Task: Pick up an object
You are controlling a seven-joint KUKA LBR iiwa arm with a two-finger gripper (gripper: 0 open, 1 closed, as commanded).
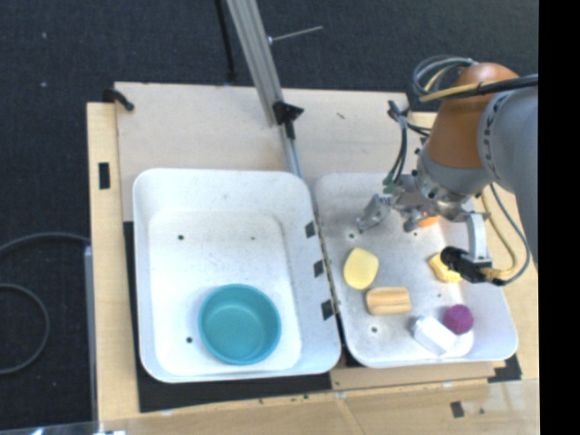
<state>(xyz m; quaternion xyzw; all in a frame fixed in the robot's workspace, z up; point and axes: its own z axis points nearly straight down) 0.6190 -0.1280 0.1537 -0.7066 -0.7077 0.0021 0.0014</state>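
Gripper (396, 214): low in right bin (344, 198) — finger spread, cannot tell; nothing visibly held.
Objects: yellow piece (361, 268), block (388, 301) just below it.
Risk: closing on bare floor — fingers sit short of both.

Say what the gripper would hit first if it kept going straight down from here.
Probably bare floor of the right bin: the gripper hangs over its upper part, above the yellow piece in the image. Height is unclear.
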